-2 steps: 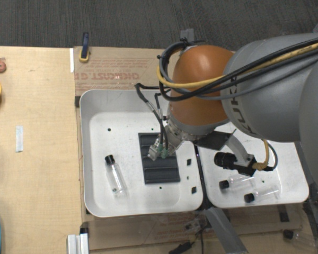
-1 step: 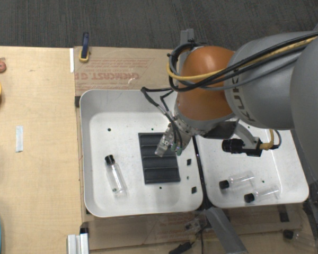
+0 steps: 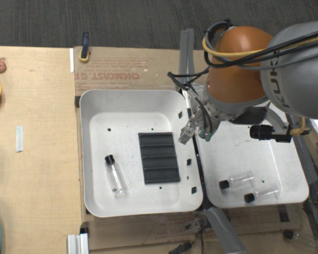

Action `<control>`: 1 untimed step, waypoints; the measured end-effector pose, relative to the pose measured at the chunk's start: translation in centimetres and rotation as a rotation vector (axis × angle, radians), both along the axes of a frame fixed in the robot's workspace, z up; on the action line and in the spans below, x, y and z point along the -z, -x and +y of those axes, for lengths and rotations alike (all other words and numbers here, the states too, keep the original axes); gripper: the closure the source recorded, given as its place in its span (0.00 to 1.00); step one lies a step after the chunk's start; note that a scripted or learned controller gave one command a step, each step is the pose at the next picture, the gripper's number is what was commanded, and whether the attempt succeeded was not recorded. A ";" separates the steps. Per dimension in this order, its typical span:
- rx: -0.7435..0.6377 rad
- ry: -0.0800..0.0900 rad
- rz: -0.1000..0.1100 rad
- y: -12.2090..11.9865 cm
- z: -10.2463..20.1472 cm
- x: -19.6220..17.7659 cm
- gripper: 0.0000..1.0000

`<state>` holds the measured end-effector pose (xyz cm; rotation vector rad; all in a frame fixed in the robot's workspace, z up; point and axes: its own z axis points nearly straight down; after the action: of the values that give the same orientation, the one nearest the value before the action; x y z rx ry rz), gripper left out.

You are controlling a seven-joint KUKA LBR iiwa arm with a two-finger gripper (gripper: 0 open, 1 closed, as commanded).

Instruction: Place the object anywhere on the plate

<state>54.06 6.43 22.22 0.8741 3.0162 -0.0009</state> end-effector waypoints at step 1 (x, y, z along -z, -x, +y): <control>0.167 0.001 0.004 3.8 2.9 3.2 1.00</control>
<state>50.24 9.30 19.01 1.1246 2.9360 -0.0041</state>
